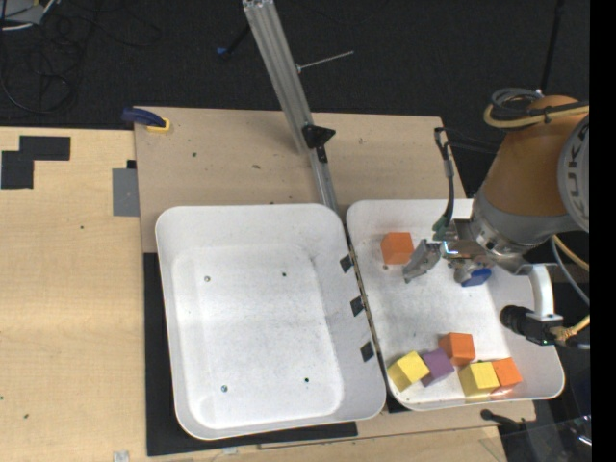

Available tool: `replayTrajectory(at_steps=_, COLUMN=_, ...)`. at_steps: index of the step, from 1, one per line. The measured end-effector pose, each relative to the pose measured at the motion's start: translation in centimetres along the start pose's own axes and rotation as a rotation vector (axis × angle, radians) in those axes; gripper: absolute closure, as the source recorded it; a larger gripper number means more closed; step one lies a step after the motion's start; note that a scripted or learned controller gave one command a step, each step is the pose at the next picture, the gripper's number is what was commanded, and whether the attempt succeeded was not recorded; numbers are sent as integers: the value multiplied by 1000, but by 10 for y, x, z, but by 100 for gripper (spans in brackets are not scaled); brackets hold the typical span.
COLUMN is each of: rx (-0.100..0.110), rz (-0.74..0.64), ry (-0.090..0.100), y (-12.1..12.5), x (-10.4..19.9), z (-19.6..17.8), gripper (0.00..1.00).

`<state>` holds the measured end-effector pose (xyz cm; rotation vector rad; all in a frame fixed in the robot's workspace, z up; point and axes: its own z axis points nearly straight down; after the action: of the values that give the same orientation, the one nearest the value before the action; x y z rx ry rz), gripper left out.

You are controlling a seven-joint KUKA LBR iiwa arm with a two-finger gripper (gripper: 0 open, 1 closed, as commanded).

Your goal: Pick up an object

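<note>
Wooden bench (pixel 241 162) carries two white bins; in the right bin (pixel 404 364), the pincer (pixel 423 258) is spread, just beside an orange block (pixel 396 248) near the far edge.

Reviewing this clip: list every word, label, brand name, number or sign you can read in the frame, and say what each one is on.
"UK": dark letters, cut off by the frame edge, on the pale grey casing of the arm, beside its orange band.
No other text can be read: the two shallow white bins, the coloured blocks and the wooden bench carry no visible lettering.
</note>
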<state>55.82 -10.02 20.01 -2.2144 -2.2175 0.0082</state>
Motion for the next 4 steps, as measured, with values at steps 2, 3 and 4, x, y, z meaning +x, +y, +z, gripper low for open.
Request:
replayTrajectory(at_steps=2, rx=1, rz=2, ry=0, y=-5, x=-8, z=58, gripper=0)
replayTrajectory(at_steps=3, rx=-8, rz=3, ry=-1, y=-4, x=-7, z=109, gripper=0)
replayTrajectory(at_steps=4, rx=-7, rz=11, ry=2, y=-5, x=-8, z=98, gripper=100)
